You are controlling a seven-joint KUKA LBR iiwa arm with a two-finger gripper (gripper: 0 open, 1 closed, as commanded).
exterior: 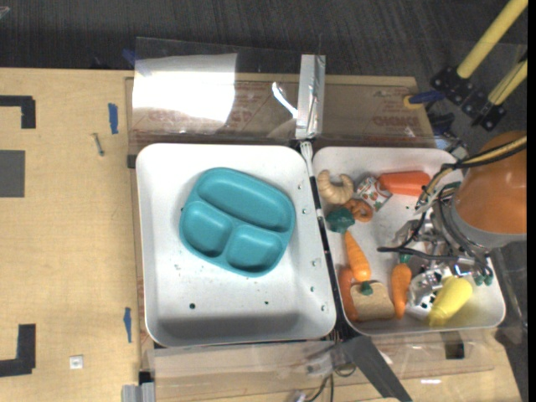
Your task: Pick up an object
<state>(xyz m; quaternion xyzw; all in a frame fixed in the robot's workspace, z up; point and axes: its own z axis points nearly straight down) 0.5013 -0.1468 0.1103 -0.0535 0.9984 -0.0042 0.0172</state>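
The right bin (368, 162) holds several toy foods. A carrot (358, 258) lies in its middle, and a second carrot (401, 287) lies beside a tan bread block (373, 301). A yellow piece (451, 299) rests at the bin's front right. An orange piece (404, 182), a tan pastry (335, 188) and a small red-and-white piece (373, 193) lie along the back. My gripper (429, 276) is low over the bin's right side, just above the second carrot and the yellow piece. The wrist and its cables hide what is under it.
The left bin (159, 224) holds a teal divided plate (238, 219). A small dark green piece (340, 219) sits by the wall between the bins. The arm's orange band (496, 198) overhangs the right bin's right edge. A clear plastic sheet (184, 99) stands behind the bins.
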